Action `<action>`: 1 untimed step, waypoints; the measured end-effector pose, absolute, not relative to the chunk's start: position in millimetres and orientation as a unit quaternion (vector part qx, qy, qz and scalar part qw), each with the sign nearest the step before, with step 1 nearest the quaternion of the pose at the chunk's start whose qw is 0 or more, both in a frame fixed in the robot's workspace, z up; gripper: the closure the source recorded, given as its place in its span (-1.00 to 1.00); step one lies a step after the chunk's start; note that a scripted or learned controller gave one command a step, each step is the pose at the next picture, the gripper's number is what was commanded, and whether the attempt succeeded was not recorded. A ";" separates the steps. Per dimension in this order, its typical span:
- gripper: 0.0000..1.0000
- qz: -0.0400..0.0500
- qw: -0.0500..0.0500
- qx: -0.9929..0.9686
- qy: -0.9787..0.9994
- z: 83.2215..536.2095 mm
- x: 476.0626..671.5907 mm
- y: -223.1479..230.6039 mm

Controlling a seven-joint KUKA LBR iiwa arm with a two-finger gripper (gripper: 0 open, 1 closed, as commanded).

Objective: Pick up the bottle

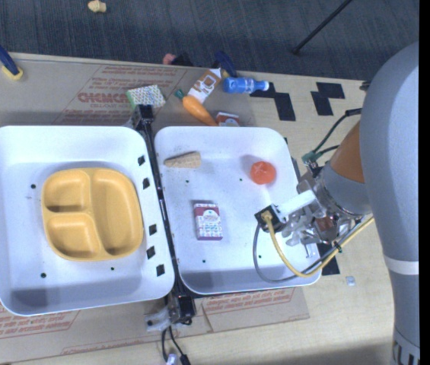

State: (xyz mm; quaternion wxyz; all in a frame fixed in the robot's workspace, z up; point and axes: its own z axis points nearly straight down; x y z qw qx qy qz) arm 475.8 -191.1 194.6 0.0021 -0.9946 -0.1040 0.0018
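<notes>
The left bin, the one farther from the pincer, holds a yellow divided plate lying flat. The right bin, over whose near edge the pincer hangs, holds three things: a small red packet well out to the pincer's far side near the middle of the bin, a tan wedge beyond that toward the back wall, and an orange-red round thing near the pincer, just up from it. A yellow cable loops from the wrist across the bin corner below the pincer. Whether the pincer is spread or pressed together cannot be told from this angle, and nothing can be seen between its tips. The bottle, blue with a white neck, lies on its side on the table outside both bins, well apart from the pincer, past the right bin's back wall, beside an orange carrot-like thing.
</notes>
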 end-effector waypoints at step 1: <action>1.00 0.002 0.003 -0.995 -0.103 190.4 475.8 -198.1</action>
